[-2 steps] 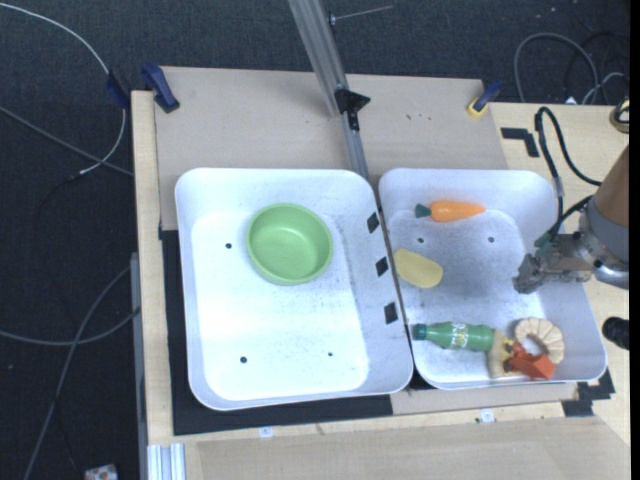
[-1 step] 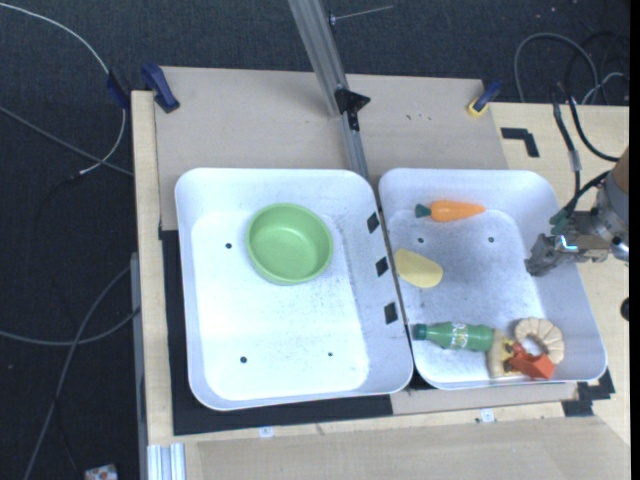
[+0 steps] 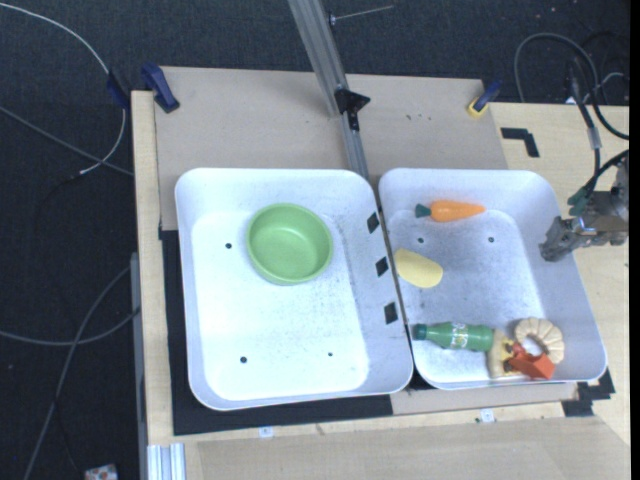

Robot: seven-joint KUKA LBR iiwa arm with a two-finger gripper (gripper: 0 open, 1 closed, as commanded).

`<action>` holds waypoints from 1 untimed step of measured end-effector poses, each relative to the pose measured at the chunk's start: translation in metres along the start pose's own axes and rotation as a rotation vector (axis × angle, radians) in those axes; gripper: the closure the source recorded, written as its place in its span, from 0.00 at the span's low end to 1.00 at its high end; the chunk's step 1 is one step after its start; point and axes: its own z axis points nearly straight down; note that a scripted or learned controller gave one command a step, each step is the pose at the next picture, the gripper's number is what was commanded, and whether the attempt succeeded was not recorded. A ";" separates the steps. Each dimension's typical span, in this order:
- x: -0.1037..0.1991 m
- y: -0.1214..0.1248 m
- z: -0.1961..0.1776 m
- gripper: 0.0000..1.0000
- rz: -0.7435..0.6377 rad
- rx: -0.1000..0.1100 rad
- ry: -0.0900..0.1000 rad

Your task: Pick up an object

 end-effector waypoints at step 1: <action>0.054 -0.005 -0.007 1.00 -0.004 0.013 0.009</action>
